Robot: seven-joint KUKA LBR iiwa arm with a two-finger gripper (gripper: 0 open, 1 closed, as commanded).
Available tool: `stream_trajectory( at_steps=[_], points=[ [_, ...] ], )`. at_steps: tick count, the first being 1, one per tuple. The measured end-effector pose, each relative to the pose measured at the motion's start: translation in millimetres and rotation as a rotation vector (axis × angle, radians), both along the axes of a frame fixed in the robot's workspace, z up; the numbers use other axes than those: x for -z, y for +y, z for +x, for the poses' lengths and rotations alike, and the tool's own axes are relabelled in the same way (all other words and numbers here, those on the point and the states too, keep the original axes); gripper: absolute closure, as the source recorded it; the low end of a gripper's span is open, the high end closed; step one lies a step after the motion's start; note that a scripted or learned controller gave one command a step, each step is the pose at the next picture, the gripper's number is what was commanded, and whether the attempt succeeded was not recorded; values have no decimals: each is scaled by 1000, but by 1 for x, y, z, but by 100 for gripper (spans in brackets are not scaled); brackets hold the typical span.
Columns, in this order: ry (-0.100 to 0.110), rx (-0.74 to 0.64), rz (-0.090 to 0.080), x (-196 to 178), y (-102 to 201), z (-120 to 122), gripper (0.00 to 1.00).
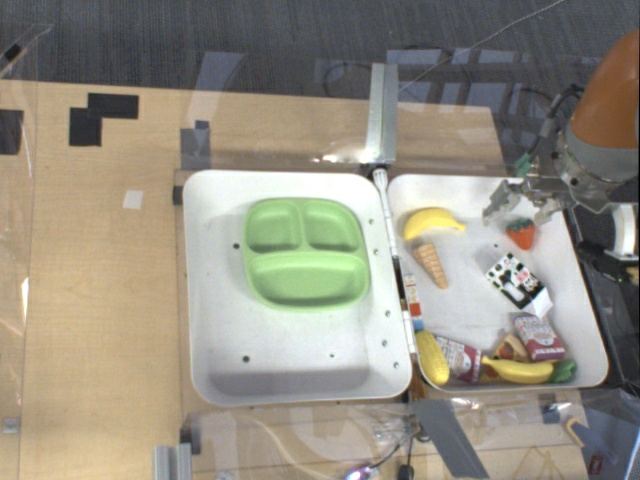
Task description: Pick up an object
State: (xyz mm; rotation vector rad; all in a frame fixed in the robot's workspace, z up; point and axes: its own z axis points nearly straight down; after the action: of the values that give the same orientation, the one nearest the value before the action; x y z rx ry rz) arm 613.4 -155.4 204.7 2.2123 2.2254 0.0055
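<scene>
Over the right bin's (590, 313) far corner, the arm's hand (522, 206) hangs with fingers spread, released, just above a toy strawberry (520, 235) lying on the bin floor.

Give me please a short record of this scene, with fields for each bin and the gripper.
left bin: green divided plate
right bin: banana, ice cream cone, strawberry, black-and-white box, more toys in a pile at near edge
gripper: open, above strawberry, holding nothing
</scene>
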Motion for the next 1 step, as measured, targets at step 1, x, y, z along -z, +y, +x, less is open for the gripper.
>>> stream_trajectory(
  at_steps=[1],
  points=[
    [-7, -35, -3, 115, -44, 2, 0]
  ],
)
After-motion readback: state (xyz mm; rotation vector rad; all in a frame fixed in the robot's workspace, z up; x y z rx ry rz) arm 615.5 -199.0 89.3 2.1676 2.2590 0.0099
